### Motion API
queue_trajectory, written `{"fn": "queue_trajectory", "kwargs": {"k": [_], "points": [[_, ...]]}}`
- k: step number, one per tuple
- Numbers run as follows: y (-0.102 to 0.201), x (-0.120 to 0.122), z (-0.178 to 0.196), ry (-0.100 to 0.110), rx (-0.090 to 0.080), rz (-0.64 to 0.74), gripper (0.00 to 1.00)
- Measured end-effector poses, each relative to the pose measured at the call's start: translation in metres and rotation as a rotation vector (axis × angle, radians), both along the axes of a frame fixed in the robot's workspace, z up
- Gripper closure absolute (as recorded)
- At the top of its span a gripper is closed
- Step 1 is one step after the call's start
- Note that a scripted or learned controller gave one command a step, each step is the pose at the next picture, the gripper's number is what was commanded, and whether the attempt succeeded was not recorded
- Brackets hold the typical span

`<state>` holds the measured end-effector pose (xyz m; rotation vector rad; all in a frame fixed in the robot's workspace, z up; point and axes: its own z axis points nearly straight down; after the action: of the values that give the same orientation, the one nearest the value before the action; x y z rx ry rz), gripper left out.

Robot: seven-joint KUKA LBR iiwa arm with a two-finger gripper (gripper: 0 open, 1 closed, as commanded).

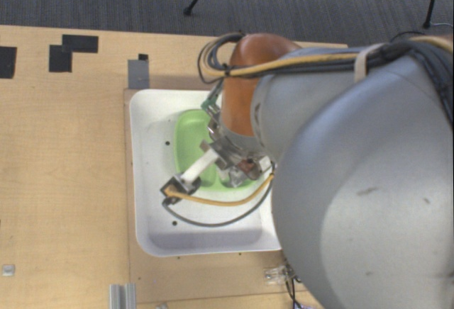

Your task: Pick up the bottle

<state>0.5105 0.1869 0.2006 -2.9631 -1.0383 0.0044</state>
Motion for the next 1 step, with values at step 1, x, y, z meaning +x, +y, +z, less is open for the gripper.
{"fn": "queue_trajectory", "kwargs": {"k": [1], "points": [[0.0482, -0.0221, 0.0667, -0.004, 0.001, -0.201, 1.0]]}}
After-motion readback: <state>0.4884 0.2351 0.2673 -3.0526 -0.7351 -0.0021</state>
